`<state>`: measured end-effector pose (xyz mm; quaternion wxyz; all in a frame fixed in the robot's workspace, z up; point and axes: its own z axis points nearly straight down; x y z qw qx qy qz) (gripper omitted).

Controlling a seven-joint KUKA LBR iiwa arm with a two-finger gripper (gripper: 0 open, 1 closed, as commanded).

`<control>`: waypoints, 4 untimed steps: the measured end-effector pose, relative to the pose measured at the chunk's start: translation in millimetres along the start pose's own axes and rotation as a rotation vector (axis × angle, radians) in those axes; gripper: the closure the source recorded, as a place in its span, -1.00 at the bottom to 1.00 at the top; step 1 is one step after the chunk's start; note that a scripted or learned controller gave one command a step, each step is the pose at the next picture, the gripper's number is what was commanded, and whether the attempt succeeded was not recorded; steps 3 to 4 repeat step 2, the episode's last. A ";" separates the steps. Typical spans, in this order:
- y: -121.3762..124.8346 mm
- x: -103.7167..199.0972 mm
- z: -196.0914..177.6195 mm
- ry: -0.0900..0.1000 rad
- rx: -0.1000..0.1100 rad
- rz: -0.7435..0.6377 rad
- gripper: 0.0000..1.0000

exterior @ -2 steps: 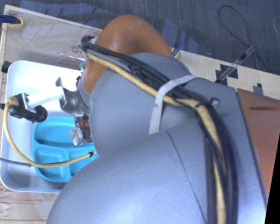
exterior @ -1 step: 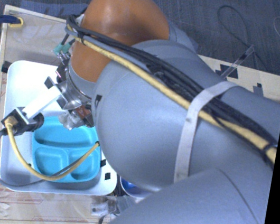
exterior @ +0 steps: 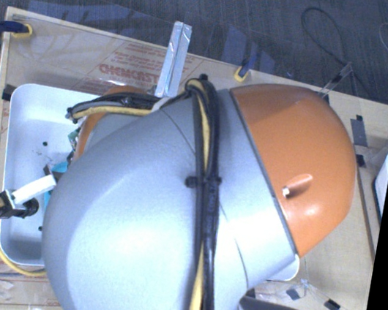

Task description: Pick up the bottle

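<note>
The grey arm (exterior: 167, 220) with its orange band (exterior: 297, 161) looms close to the camera, covering most of the table (exterior: 64, 46) and much of the left white bin (exterior: 20, 150). Black and yellow cables (exterior: 203, 189) run along the arm. The pincer is hidden beneath, so whether it is open or closed cannot be told. The bottle's position cannot be made out; progress is unclear, and likely the pickup remains unfinished.

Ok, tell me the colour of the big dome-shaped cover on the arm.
Orange: the dome cover shows clearly in the camera view, above the grey arm.
</note>
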<state>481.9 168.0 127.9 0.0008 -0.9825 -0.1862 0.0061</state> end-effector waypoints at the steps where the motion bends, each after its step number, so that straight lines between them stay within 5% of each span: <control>1: -48.7 11.7 -100.6 0.007 -0.002 0.168 1.00; 2: -47.3 10.1 -289.0 0.009 -0.003 0.046 1.00; 4: -47.3 10.1 -289.0 0.009 -0.003 0.046 1.00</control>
